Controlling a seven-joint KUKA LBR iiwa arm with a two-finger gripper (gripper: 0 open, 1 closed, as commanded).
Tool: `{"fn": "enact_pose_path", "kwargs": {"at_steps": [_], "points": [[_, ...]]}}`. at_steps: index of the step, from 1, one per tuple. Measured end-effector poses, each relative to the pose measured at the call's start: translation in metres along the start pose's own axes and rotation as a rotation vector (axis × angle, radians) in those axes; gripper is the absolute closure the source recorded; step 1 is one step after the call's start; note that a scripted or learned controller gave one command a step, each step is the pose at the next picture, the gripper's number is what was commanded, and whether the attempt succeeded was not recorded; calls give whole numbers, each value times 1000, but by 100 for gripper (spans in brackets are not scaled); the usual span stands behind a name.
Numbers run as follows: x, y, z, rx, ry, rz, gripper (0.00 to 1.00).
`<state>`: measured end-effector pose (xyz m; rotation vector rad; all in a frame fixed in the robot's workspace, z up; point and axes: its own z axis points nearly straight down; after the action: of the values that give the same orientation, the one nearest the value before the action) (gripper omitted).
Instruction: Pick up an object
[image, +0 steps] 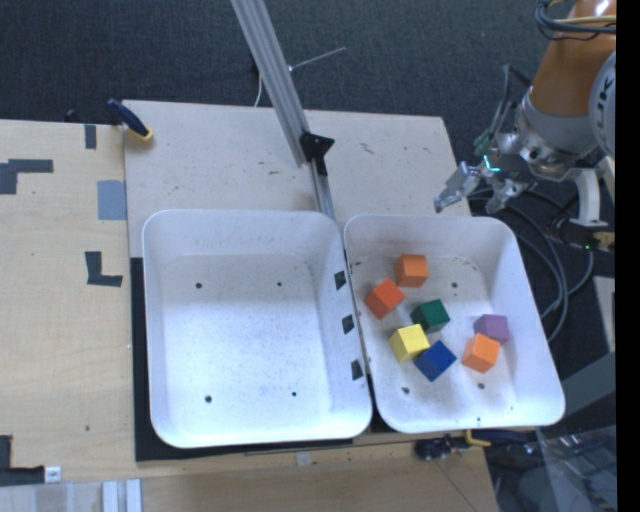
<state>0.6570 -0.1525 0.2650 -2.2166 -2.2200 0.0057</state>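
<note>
The right bin (520, 300) carries 7 blocks, all lying below and to the left of the hand (462, 186). The orange block (411, 269) lies nearest the hand, with the red-orange block (384, 297) just beside it on its far side. Further off lie the green block (431, 315), yellow block (408, 341) and blue block (434, 360), which touch or nearly touch. The purple block (492, 326) and a second orange block (481, 352) sit as a pair on the side toward the arm.

The hand hovers outside the bin, above the bench (400, 150) past the bin's far rim. It carries nothing; whether it is released or clenched cannot be determined, because its tip is small and blurred.

Risks, as judged from this layout:
- Tight clustering: a descent onto the green, yellow or blue block may strike a neighbour and push the target aside.
- Rotated blocks: a hand misaligned with a block's faces may pinch corners and slip.
- The raised bin rim lies between hand and blocks; a low approach may strike it.

Limits of view: the arm is cut off at the frame's right edge. The left bin (160, 300) lies well apart from the hand.
</note>
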Motion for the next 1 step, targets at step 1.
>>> {"fn": "enact_pose_path", "kwargs": {"at_steps": [1], "points": [[0, 1, -3, -4, -2, -1, 0]]}}
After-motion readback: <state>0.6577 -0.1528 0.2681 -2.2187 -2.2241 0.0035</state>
